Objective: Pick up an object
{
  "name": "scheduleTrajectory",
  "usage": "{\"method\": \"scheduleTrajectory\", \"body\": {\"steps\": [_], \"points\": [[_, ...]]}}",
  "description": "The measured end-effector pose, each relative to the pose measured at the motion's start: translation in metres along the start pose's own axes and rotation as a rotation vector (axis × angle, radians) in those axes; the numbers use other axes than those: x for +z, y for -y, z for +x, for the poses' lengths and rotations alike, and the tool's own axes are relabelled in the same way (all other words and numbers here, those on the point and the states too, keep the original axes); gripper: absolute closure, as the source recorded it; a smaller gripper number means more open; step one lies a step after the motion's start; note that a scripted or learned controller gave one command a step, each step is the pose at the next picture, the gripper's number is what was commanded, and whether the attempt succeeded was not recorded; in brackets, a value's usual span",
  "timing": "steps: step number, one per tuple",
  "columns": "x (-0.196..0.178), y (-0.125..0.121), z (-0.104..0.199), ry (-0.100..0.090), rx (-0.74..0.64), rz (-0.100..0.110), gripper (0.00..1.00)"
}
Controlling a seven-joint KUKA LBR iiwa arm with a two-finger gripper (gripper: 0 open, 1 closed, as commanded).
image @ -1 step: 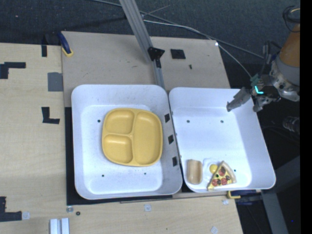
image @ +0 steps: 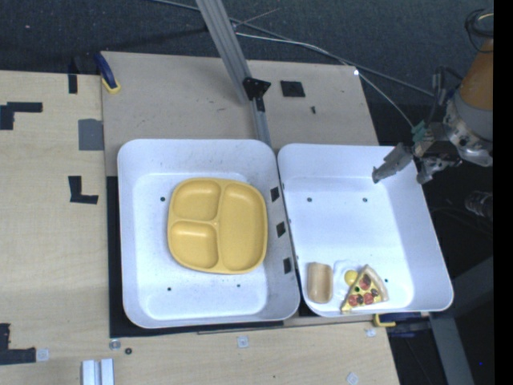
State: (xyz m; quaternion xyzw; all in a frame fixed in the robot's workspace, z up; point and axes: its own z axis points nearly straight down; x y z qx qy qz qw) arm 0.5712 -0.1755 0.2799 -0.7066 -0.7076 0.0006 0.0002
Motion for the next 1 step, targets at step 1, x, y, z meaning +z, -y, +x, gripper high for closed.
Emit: {"method": "scheduleTrajectory", "body": {"steps": [1], "points": [[0.0510, 0.0103, -0.0013, -0.001, 0.001, 0.004, 0.00]]}}
